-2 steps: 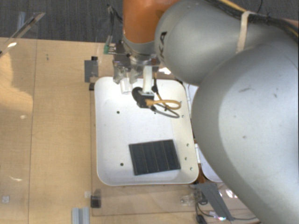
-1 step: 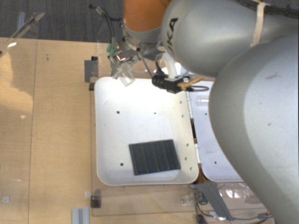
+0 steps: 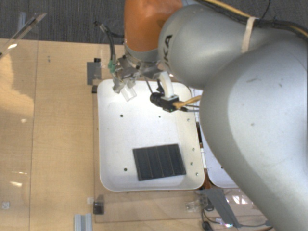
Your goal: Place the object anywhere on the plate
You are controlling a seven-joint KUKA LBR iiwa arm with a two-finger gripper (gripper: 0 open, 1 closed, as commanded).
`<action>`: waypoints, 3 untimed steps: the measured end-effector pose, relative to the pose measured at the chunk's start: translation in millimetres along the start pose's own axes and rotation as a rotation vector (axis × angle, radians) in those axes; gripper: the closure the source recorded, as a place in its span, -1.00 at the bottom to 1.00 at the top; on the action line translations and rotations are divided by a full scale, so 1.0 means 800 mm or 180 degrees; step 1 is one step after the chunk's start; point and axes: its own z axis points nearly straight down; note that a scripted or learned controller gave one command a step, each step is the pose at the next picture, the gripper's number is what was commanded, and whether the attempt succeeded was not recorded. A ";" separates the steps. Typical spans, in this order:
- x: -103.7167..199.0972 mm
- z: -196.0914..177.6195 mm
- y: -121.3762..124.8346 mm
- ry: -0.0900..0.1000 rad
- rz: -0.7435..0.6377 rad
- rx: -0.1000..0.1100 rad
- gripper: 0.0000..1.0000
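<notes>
Hovering over the far-left corner of 1 white bin (image 3: 120, 138): claw (image 3: 123, 89), opening cannot be told. Dark ribbed slab (image 3: 159, 161) lies flat toward the near edge.

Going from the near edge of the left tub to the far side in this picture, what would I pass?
White tub's near rim → dark ribbed plate → arm's orange band.

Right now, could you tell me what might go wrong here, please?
1. The jaws hang near the left bin's far corner, away from the dark ribbed plate; a release there would likely miss it.
2. They sit close to the bin's wall, so a descent might clip the rim.
3. The arm covers most of the right bin, hiding its contents.
</notes>
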 end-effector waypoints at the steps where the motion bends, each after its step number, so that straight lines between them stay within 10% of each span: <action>1: 0.000 0.040 -0.007 0.0002 0.0507 -0.0001 1.00; 2: -0.051 -0.127 -0.020 -0.0011 -0.0968 -0.0029 1.00; 3: 0.004 0.016 -0.050 0.0003 -0.0589 0.0002 1.00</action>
